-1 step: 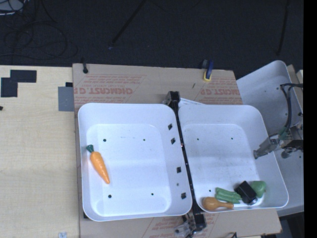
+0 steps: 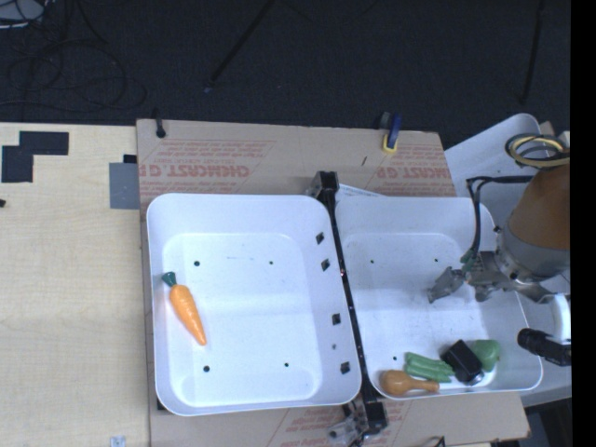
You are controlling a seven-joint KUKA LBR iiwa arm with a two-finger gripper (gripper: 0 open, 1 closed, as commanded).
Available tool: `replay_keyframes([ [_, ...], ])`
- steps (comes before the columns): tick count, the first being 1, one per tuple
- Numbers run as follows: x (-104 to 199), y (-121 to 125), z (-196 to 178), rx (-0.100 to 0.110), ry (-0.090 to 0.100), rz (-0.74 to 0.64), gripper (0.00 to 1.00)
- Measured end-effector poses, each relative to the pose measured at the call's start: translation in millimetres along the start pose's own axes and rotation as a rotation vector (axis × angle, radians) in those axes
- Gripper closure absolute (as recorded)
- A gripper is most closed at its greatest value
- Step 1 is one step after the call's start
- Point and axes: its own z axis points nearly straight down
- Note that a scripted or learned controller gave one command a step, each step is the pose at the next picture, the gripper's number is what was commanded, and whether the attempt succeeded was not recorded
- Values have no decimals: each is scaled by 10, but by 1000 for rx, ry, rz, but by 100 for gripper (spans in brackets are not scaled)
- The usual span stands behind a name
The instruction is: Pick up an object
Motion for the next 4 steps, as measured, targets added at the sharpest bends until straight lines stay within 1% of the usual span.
replay_keyframes([
  [1, 235, 163, 327, 2, 0, 2, 0],
  [2, 530, -619, 309, 2, 0, 5, 0],
  [3, 512, -134, -1671, -18, -6, 1, 0],
  [4, 646, 197, 181, 6, 0, 0, 0],
])
